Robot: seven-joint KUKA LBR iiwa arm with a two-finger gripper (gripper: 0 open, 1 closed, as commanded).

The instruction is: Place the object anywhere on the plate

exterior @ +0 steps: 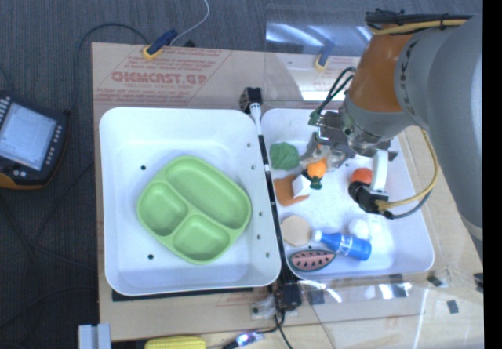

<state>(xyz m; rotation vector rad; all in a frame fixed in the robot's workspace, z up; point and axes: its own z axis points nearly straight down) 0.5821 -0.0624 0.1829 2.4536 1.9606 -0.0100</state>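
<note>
A green three-compartment plate (195,208) lies in the left bin (125,136) with nothing on it. My gripper (321,158) hangs over the upper part of the right bin (412,249), pointing down. Directly under its tip sits a small orange toy with a green end (315,171). The wrist hides how the gripper meets that toy. A green leafy toy (284,154) lies just to its left, and an orange and white wedge (292,190) just below left.
The right bin also holds a red-orange ball (361,176), a tan disc (296,228), a watermelon slice (311,259), a blue bottle (347,245) and a small white ball (359,227). A black divider bar (267,183) runs between the bins. A handheld pendant (27,139) lies far left.
</note>
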